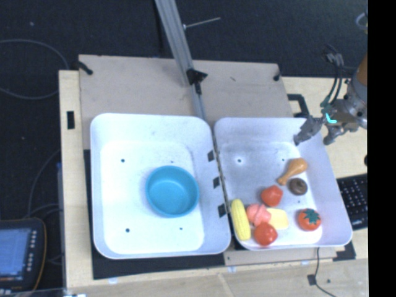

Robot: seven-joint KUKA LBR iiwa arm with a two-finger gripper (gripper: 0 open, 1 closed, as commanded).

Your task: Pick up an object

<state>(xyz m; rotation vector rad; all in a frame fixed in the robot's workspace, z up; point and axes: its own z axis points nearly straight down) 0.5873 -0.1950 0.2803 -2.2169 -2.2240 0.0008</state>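
Camera view looks down on a pale surface (260,82) carrying two white bins side by side. The left bin (111,141) holds a blue bowl (172,190), upright, near its middle. The right bin (260,141) holds a cluster of toy foods in its near half: a yellow corn cob (240,219) along the left wall, a pink piece (257,213) just beside it, a pale yellow block (278,218) touching the pink piece, a red tomato (265,234) at the front, another red piece (271,195) above them, a drumstick (292,170) tilted toward the far right, a dark brown round item (298,186) just below the drumstick, and a strawberry (309,219) near the right wall. The end effector (317,133) hangs over the far right corner of the right bin, well apart from the foods, its two dark fingers spread with nothing between them. A keyboard (352,200) lies at the right.
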